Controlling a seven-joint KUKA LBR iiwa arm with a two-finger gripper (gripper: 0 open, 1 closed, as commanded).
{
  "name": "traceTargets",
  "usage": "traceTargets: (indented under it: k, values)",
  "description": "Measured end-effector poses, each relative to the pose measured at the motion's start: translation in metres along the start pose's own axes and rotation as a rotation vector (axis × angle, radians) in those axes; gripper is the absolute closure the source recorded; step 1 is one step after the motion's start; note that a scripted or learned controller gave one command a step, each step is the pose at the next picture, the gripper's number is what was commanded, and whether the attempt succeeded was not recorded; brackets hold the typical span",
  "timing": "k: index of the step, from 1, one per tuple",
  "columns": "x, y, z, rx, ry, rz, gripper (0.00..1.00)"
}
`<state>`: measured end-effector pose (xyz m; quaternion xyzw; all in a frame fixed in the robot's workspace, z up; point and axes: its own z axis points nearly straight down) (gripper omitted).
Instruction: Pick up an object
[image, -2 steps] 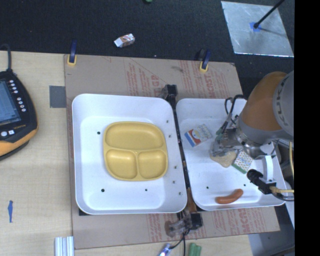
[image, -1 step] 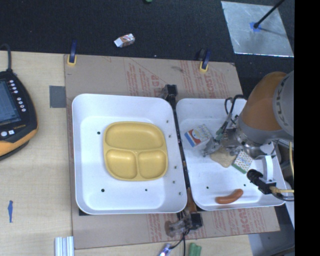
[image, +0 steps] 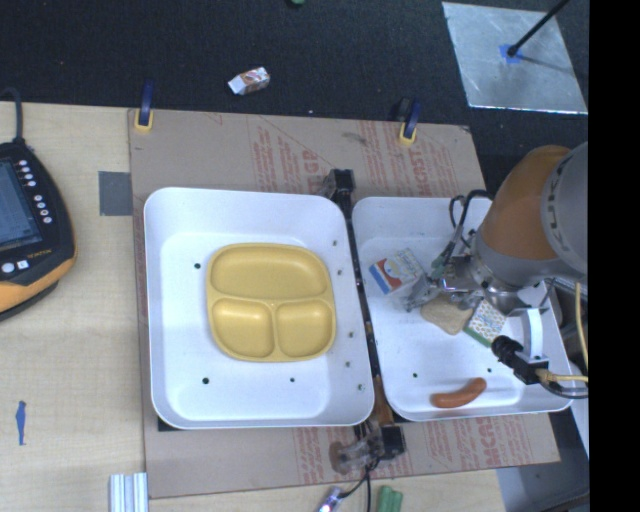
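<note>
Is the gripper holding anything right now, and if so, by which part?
Cannot be told. The gripper is low in the right bin among a small packet and a tan piece.

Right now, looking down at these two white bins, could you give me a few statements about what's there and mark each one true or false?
1. A yellow divided plate lies in the left bin. True.
2. The sausage lies in the left bin. False: it lies in the right bin, near its front edge.
3. The gripper is over the right bin. True.
4. The plate has five sections. False: it has three.
5. A small crumpled wrapper lies on the dark floor beyond the bench. True.
</note>
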<state>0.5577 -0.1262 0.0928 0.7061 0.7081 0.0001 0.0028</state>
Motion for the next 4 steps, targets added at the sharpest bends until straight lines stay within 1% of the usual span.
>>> traceTargets:
  k: [1,2,3,4]
  values:
    - [-0.002,0.001,-0.011,-0.005,-0.004,0.000,1.00]
    - [-0.061,0.013,-0.041,0.006,0.004,0.001,1.00]
    - [-0.060,0.013,-0.041,0.006,0.005,0.001,0.00]
    - [-0.026,0.090,-0.048,0.005,0.005,-0.001,0.00]
